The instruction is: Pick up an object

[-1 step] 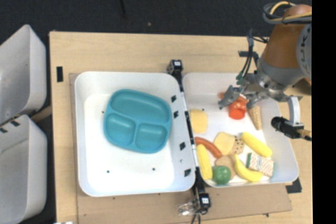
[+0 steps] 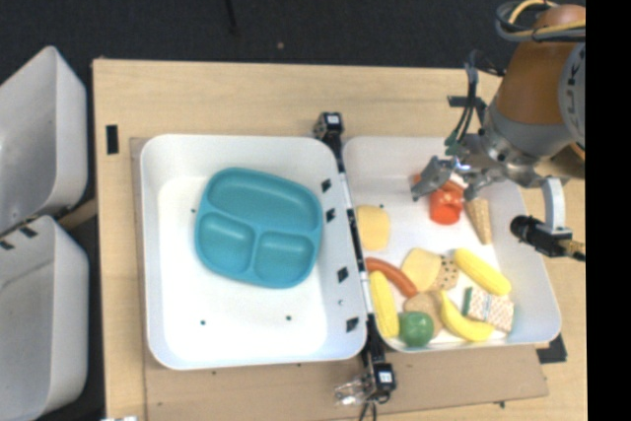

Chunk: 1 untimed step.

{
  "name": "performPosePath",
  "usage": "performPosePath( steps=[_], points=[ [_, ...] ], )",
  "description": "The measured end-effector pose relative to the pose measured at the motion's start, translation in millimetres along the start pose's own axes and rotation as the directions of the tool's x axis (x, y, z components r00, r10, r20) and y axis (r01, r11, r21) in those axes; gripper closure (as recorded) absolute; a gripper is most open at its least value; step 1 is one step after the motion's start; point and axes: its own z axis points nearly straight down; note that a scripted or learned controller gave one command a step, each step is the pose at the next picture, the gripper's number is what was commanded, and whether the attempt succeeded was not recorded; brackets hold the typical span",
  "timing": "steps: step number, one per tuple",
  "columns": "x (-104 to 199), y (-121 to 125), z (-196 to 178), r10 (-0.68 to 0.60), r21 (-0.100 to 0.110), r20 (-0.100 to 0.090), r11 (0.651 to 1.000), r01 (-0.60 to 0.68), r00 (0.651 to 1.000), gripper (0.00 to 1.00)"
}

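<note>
Nearest, crowded into the front corner of the right bin [image 2: 537, 328]: smooth plastic toy food, including a green ball [image 2: 416, 328], curved yellow banana [image 2: 463, 320] and red sausage [image 2: 392, 275]. Farther back, to the left: matte teal divided plate [image 2: 258, 228]. Beyond, alone on bare white floor: rounded glossy red tomato [image 2: 446, 206], probably the target. Just over it: gripper [image 2: 444, 180], open or closed impossible to tell. Likely to squirt sideways if pinched off-centre, given the slick round skin.

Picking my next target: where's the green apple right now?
The green apple sits in the right bin, at its near edge, tucked between two bananas.
</note>
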Motion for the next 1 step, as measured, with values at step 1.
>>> performPosePath(
  steps=[1],
  points=[
    [5.1, -3.4, 65.4, 0.003, 0.007, -0.001, 1.000, -0.003, 1.000, 0.00]
  ],
)
